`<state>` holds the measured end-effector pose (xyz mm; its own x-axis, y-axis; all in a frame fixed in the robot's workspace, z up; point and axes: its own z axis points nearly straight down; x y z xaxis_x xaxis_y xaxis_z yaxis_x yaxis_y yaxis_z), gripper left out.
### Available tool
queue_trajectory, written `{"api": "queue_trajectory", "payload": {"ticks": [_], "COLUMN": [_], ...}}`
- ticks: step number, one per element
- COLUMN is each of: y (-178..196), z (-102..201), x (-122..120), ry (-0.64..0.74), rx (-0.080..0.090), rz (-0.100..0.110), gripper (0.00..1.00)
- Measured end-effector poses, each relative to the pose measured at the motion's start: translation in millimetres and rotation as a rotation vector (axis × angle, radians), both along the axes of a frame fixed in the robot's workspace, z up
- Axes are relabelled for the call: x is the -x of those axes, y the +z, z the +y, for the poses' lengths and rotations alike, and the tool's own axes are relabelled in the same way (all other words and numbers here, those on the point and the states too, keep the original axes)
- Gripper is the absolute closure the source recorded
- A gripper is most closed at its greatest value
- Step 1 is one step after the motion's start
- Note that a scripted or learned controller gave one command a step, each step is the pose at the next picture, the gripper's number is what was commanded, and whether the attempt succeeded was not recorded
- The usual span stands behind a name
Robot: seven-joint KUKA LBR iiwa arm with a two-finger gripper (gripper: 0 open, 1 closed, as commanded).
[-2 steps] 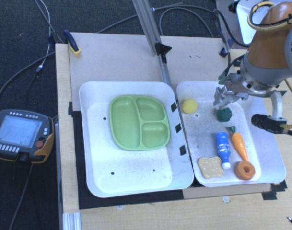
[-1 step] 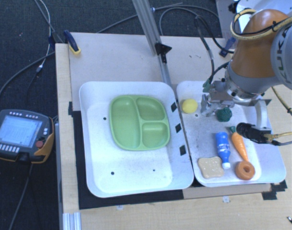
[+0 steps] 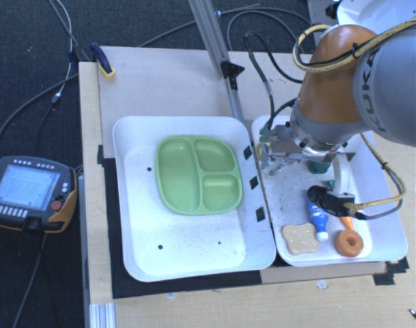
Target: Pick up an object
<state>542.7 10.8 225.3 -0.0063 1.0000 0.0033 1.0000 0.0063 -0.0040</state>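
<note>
A pale tan bench [image 3: 167,80] stood on dark carpet [image 3: 30,272], bearing two shallow white bins side by side: the left bin [image 3: 187,248] and the right bin [image 3: 389,241].

Nearest the camera, along the front of the right bin, lay a flat tan slice shaped like toast [image 3: 300,238]. To its right, a little apart, lay an orange ring-shaped doughnut [image 3: 349,242]. Just behind the slice lay a small blue and white tube [image 3: 319,221], its end pointing between the slice and the doughnut. To the tube's right, a short orange carrot-like piece [image 3: 346,221] lay just behind the doughnut.

Further back, in the middle of the left bin, rested a light green plastic plate with three compartments [image 3: 199,174], lying flat.

Behind the small objects, the grey arm with its orange band [image 3: 341,74] reached in from the right and hung over the back of the right bin. Its gripper [image 3: 283,157] sat low near the bin's left wall. Whether it was open or closed could not be told. A teal object [image 3: 320,164] showed partly beneath the wrist, its shape unclear.

On the carpet to the left sat a grey and orange handheld control pendant [image 3: 30,193]. A blue and yellow clamp [image 3: 102,60] gripped the bench's far left corner, and a slanted aluminium post [image 3: 211,26] rose from behind the bins.
</note>
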Motion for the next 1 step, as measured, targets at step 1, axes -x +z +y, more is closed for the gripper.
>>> {"api": "queue_trajectory", "payload": {"ticks": [1], "y": [-6.3], "z": [56.4], "x": [4.6], "ry": [0.000], "rx": [0.001], "rz": [0.000], "gripper": [1.00]}}
